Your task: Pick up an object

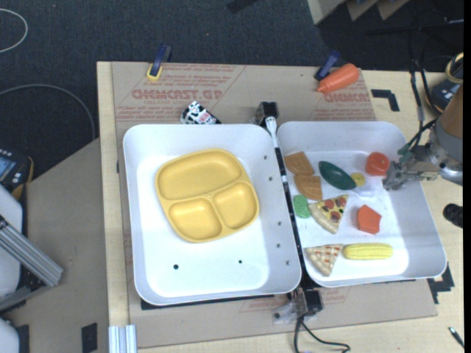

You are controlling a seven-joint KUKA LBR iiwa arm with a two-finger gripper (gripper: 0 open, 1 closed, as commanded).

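The corn cob [368, 251] is the landmark here, lying along the near wall of the right bin [419, 234]. Just to its left, almost touching, lies a pizza slice [322, 257]. Beyond the corn, and apart from it, sits a red-orange block [369, 218]; left of that block is a second pizza slice [330, 212] with a small green piece [302, 206] at its left edge. Farther from the corn lie a dark green leaf-shaped toy [337, 175], a tiny yellow piece [358, 178] beside it, and two tan bread-like pieces [303, 173] stacked toward the bin's left wall. A red tomato-like ball [377, 163] rests far beyond the corn, near the far right corner. The gripper [395, 180] hangs just right of that ball, holding nothing visible; how wide its jaws stand cannot be told. Well to the corn's left, the left bin [147, 271] carries a yellow divided plate [207, 194].
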